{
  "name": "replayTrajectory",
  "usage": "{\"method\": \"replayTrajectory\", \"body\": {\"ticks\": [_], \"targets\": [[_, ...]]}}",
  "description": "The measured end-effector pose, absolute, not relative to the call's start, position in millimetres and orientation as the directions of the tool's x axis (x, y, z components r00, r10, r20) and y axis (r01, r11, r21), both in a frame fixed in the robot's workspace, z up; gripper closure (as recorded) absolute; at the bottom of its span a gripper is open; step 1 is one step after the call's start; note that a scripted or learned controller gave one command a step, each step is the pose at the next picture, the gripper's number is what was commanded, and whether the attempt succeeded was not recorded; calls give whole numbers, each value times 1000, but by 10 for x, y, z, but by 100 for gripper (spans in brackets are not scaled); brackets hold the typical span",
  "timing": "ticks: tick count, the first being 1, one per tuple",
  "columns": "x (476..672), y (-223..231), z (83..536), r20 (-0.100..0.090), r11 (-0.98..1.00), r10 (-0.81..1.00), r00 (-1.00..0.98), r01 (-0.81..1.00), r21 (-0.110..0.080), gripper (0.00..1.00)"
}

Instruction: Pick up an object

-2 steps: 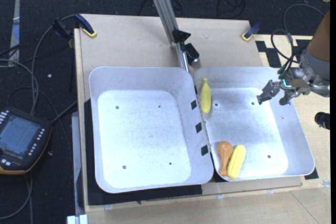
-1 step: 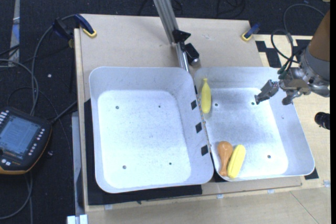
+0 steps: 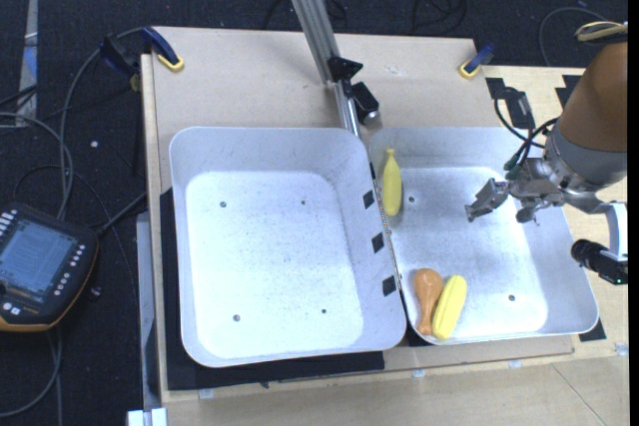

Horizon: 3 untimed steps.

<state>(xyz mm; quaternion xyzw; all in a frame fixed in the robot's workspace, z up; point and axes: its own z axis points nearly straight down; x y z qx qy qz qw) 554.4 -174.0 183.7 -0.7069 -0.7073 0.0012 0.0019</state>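
left bin point(image 3: 270, 244): bare white floor as far as I can see, nothing for me to go after here.
divider: the two bins meet along a slanted edge with black clips; anything hugging it will be awkward to grasp.
upper banana point(image 3: 391, 183): yellow, lying lengthwise right against the divider at the right bin's point(image 3: 519, 304) left wall. I judge it a poor target, no room for a finger on the wall side.
orange piece point(image 3: 427, 297): near the right bin's front-left corner, touching the yellow piece beside it.
lower banana point(image 3: 449, 305): yellow, tilted, just right of the orange piece, its right side free. Best candidate in my view.
step in hand: approach, nothing picked yet. I'd have the arm come in over the lower banana, turn the wrist so the fingers straddle its short axis, descend straight, close only once low. Risk: the orange neighbour gets clipped or dragged along.
pincer point(image 3: 487, 202): over the middle of the right bin, above bare floor, well apart from all three objects. It carries nothing. Too small and blurred for me to tell how wide it stands.
arm: reaches in from the right, orange band above the grey wrist, wrist bent down and leftward toward the bin floor.
surface: pale board under both bins, clamped at the back corners.
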Motion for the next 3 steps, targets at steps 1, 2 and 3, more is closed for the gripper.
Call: {"method": "replayTrajectory", "body": {"ticks": [1, 2, 3], "targets": [[5512, -1791, 1224, 1, 0, 1000, 0, 1000, -6, 0], [5509, -1788, 944, 0, 0, 1000, 0, 1000, -2, 0], [5514, -1790, 1054, 0, 0, 1000, 0, 1000, 0, 100]]}}
